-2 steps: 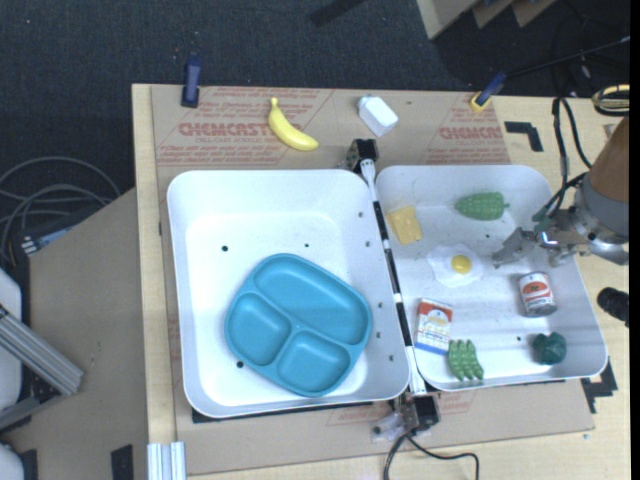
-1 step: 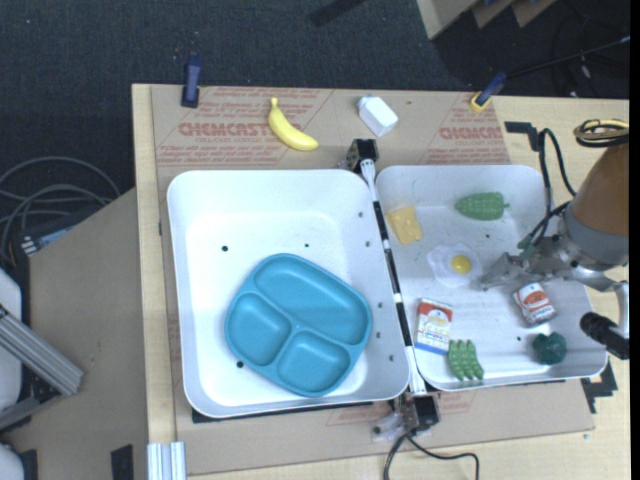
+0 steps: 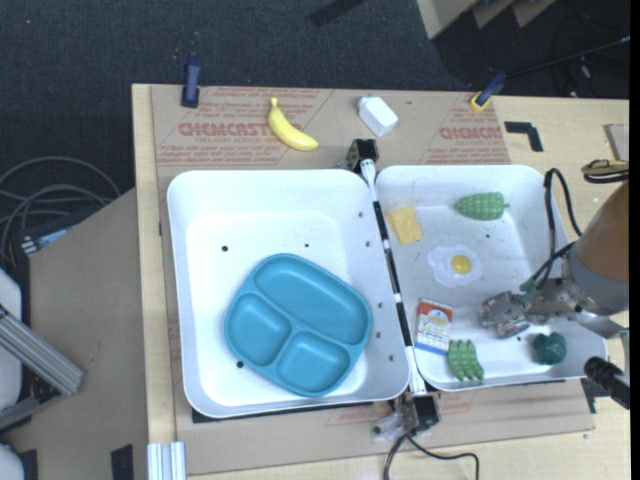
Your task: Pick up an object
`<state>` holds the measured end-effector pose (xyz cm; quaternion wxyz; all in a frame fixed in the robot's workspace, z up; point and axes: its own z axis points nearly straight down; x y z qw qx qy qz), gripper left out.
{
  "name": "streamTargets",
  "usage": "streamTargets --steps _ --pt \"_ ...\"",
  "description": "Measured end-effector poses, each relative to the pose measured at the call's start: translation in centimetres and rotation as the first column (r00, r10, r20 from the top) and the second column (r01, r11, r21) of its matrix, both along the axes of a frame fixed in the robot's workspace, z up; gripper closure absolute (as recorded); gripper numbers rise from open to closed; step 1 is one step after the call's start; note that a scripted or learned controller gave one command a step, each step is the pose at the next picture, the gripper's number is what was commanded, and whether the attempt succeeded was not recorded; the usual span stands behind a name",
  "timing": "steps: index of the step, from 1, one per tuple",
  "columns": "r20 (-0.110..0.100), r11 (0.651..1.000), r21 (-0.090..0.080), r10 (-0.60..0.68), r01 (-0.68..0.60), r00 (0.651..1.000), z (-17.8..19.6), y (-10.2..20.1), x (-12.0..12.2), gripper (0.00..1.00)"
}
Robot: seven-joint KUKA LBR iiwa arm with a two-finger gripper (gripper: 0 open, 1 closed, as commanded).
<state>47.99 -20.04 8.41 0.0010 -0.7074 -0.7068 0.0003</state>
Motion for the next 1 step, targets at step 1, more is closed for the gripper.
streamTargets --steps 1 --pt "0.003 1.000 -0.001 -0.001 0.001 1.000 1.04 0.00 0.09 1.00"
